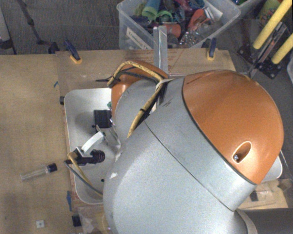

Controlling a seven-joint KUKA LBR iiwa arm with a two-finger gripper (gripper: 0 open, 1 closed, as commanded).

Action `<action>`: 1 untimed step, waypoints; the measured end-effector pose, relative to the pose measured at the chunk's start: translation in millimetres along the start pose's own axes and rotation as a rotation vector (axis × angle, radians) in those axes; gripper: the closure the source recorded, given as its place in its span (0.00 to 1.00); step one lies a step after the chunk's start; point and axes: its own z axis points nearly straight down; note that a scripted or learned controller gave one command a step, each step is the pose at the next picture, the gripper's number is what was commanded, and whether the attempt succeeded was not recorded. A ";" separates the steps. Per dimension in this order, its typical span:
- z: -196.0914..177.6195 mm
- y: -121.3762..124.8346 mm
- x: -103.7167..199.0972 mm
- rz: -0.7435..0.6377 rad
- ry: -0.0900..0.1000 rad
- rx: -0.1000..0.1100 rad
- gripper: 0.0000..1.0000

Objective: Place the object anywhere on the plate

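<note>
one robot arm (196,155), one white bin (80,105), one clear tub of toys (176,16), two blue clamps (73,54)

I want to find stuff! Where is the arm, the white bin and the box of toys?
arm (197,165), camera view, on its grey body
bin (75,105), camera view, on its bare floor
toy box (133,34), camera view, on its front wall

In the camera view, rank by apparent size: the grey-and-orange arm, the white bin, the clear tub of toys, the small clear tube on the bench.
1. Grey-and-orange robot arm, though it is nearest the camera.
2. Shallow white bin, partly hidden by the arm, and clear plastic tub of coloured toys: too close to rank.
3. Small clear tube with dark cap.
</note>
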 end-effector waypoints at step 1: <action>23.6 8.9 -40.1 -0.613 0.014 -0.002 1.00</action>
